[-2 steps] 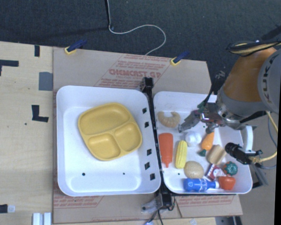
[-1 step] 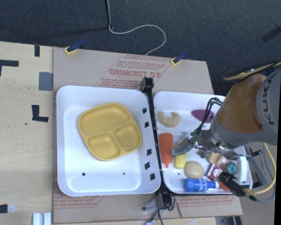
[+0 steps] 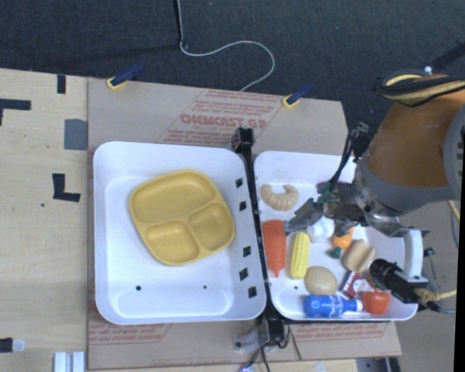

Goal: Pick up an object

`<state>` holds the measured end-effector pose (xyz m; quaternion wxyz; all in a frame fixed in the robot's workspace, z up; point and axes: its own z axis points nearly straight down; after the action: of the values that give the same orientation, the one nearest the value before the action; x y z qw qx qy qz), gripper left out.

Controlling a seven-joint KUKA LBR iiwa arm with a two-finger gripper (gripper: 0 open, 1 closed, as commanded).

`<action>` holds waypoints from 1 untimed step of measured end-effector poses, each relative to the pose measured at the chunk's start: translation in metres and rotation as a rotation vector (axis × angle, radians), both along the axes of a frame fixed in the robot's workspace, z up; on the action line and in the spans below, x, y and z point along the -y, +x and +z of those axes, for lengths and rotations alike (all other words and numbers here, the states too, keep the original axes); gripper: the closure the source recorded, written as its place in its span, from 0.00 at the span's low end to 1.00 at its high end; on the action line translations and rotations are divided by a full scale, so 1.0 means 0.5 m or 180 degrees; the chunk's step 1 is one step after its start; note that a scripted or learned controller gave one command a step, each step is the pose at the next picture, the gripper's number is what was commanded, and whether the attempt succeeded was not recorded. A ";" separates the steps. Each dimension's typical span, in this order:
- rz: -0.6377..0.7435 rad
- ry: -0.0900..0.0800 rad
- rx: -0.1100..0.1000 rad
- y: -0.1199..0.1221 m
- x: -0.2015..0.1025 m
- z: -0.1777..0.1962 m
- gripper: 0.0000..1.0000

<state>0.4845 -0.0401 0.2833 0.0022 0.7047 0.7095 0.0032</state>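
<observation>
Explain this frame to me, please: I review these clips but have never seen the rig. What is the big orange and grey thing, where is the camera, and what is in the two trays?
The camera sits above the bench, looking down at a slant. The orange and grey mass is a robot arm reaching in from the right; its gripper hangs low over the right bin. I cannot tell whether it holds anything.

The left bin holds a yellow divided plate. The right bin holds toy food: a croissant, a carrot, a corn cob, a potato, a blue bottle and a few smaller pieces partly hidden by the arm.
</observation>
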 end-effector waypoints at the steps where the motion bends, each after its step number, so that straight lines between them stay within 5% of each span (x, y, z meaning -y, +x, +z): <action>1: -0.0016 -0.0004 -0.0035 -0.003 0.005 0.007 1.00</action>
<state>0.4832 -0.0424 0.2870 -0.0013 0.7064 0.7078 -0.0011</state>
